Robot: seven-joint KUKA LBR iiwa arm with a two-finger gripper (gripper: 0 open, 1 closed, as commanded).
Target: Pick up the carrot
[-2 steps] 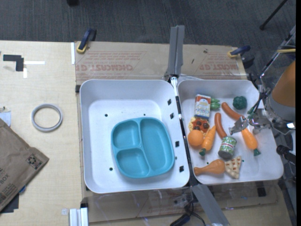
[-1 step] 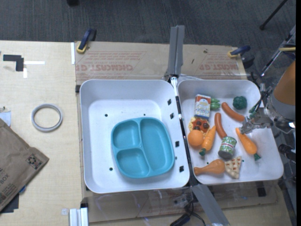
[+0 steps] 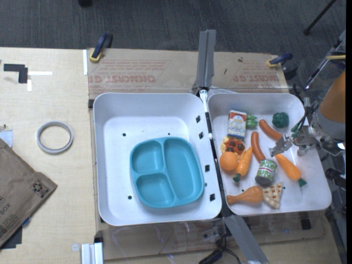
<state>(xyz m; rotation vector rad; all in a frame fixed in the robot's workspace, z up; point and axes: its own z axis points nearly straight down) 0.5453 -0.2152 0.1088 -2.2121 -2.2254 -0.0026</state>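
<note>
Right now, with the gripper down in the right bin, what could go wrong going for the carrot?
Two carrots lie there: the gripper hangs beside the right carrot, and the other carrot leans against the orange.
A sausage and the green can crowd the spot, so it may snag those instead.

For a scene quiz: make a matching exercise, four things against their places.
Things:
1. plate
2. tape ring
3. broccoli
4. drumstick

Places:
A. right bin, far right corner
B. bench, left of the bins
C. left bin
D. right bin, near edge

Pairs: 1-C, 2-B, 3-A, 4-D
</note>
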